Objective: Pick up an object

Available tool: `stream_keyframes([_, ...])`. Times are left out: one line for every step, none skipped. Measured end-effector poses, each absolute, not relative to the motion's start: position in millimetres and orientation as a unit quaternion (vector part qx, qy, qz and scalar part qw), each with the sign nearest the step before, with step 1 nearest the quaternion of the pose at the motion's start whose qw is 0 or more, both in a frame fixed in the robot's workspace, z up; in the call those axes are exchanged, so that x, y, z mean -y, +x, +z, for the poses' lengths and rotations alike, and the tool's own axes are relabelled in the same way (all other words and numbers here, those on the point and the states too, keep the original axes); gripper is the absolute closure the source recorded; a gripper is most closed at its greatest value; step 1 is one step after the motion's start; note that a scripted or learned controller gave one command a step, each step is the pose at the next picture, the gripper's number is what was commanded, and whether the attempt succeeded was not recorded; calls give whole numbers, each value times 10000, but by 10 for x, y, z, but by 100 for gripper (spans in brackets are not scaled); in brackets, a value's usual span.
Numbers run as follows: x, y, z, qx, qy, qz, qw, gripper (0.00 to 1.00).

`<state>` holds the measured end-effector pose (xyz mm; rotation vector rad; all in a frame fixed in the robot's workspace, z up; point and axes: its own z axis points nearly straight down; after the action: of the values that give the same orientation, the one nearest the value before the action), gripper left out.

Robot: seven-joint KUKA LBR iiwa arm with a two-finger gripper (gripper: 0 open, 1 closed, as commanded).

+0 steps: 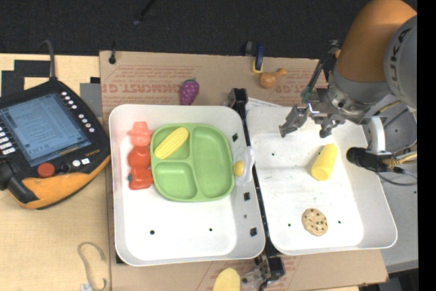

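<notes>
One cookie (314, 221), one yellow block (324, 162), one green plate (194, 163), tool (310, 125) above

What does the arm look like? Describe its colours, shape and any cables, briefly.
The arm is bulky and rounded: grey casing with a large orange band above the wrist and part of dark lettering on the grey shell. Its gripper is dark metal with two thin fingers. A green cable runs along the wrist, and a black cylindrical part sticks out beside it.

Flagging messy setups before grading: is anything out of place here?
Yes. Three toys lie outside the bins: purple grapes and a tan pear-like piece on the cardboard behind, a yellow lemon-like piece at the front edge.
</notes>
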<state>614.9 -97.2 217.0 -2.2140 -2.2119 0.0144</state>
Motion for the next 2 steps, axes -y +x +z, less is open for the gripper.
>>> stream_keyframes([973,6176,2250,7074,-7068,1,4,0])
stream_keyframes([898,6209,1623,7083,-7059,21,31,0])
